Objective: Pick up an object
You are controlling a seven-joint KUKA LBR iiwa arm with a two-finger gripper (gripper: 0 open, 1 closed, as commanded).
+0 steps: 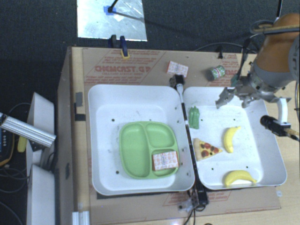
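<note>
Cardboard-covered bench (140, 64) carries two white bins. No object is picked yet: a banana (229, 138) lies in the right bin (267, 146), just below the gripper (236, 96), untouched. Gripper hangs over that bin's far part, fingers spread, nothing between them. Pizza slice (206, 149) lies below and left of it, green bottle (193, 116) to its left, second banana (239, 176) well below. Judged step: approach. Next: descend over the banana, then clamp.
</note>
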